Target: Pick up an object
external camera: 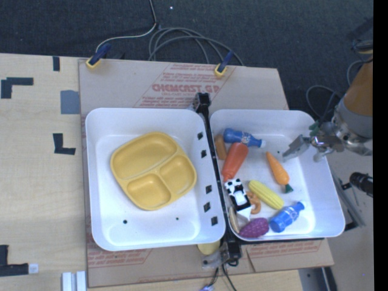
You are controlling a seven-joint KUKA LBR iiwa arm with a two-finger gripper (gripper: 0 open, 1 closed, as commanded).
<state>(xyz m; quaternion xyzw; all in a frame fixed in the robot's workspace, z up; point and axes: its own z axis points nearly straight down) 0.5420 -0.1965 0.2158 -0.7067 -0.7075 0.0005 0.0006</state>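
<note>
The right bin holds several toys. A blue bottle lies at its back, with a large orange carrot just below it. Further right lies a small carrot. A black-and-white cow, a yellow corn cob, a second blue bottle and a purple piece crowd the front. My gripper hangs over the bin's right side, up and to the right of the small carrot. Its fingers are open and hold nothing.
In the left bin lies a yellow divided plate. A black divider runs between the bins. Cables loop behind the bench. The arm's orange band is at the far right.
</note>
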